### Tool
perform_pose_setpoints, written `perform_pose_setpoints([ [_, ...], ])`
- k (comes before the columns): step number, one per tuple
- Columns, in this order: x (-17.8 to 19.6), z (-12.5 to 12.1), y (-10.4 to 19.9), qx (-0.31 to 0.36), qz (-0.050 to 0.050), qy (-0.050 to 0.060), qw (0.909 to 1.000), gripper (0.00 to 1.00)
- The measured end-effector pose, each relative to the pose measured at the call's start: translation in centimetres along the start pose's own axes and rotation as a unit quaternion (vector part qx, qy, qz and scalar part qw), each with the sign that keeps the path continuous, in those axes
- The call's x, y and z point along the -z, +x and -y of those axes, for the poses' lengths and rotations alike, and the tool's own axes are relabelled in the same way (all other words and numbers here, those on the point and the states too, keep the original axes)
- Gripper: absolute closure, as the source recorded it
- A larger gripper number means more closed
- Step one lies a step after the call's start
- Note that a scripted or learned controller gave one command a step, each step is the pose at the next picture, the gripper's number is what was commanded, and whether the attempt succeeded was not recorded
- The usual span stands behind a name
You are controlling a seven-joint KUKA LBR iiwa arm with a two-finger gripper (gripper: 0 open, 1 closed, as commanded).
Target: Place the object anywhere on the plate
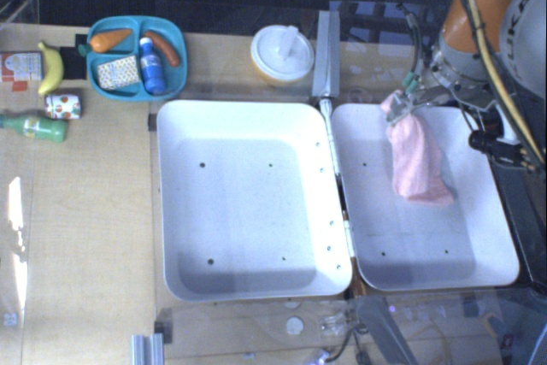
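Note:
A pink cloth (417,162) stretches down the back half of the right bin (444,265), its lower end resting on the bin floor. Its bunched upper end is pinched in my gripper (403,101), which is shut on it near the bin's back edge. The arm with its orange band (491,0) comes in from the upper right. The teal divided plate (128,20) sits on the bench at the far left back, well away from the gripper. It holds a carrot (111,38), a blue bottle (152,66), a sausage (167,50) and a patterned block (117,73).
The left bin (248,201) lies between the cloth and the plate. A white round lid on a yellow cup (282,54) stands behind the bins. A banana (51,68), a small can (62,105), a green bottle (34,126) and a carton (19,68) lie left of the plate.

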State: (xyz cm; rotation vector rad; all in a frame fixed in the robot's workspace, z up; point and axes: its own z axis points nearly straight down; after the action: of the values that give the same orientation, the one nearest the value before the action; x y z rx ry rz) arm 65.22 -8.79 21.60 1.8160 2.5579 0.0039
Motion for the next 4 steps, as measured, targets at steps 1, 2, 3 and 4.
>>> perform_pose_setpoints([
  [1, -0.8, 0.8, 5.1, 0.201, -0.001, 0.001, 0.9795, 1.00],
  [2, 0.2, 0.9, 9.5, 0.393, -0.001, 0.000, 0.9197, 1.00],
  [3, 0.4, 1.1, 13.8, 0.567, -0.002, -0.001, 0.8236, 1.00],
  [4, 0.3, 2.1, 17.9, 0.579, -0.001, -0.001, 0.8154, 1.00],
])
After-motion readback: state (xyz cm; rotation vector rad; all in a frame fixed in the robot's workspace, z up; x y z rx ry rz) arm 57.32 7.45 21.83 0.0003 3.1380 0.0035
